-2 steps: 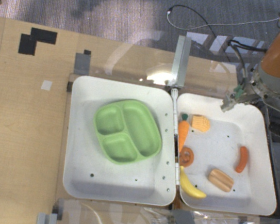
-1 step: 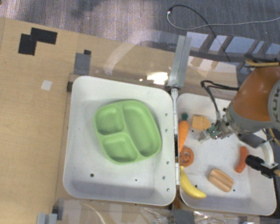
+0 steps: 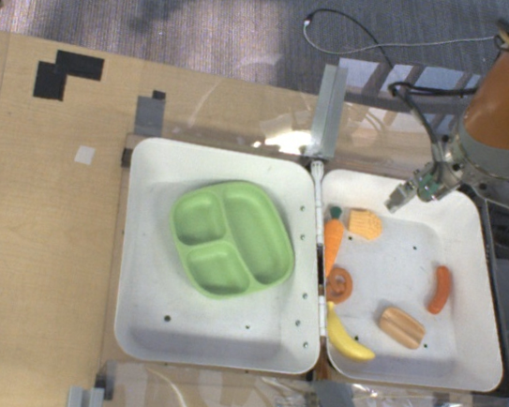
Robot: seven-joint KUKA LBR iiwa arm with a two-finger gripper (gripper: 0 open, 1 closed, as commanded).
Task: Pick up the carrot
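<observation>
The carrot (image 3: pixel 332 244) is orange with a green top. It lies along the left wall of the right bin (image 3: pixel 475 345), its green end pointing to the back. My gripper (image 3: pixel 415 191) hangs over the back of the right bin, to the right of the carrot and farther back, apart from it. Nothing shows in its grasp.
A yellow-orange piece (image 3: pixel 365 226) lies just right of the carrot's top. A round red slice (image 3: pixel 340 285) and a banana (image 3: pixel 348 338) lie in front of the carrot. A bun (image 3: pixel 402 327) and a red sausage (image 3: pixel 441 289) lie further right. The left bin (image 3: pixel 134 313) holds a green divided plate (image 3: pixel 230 237).
</observation>
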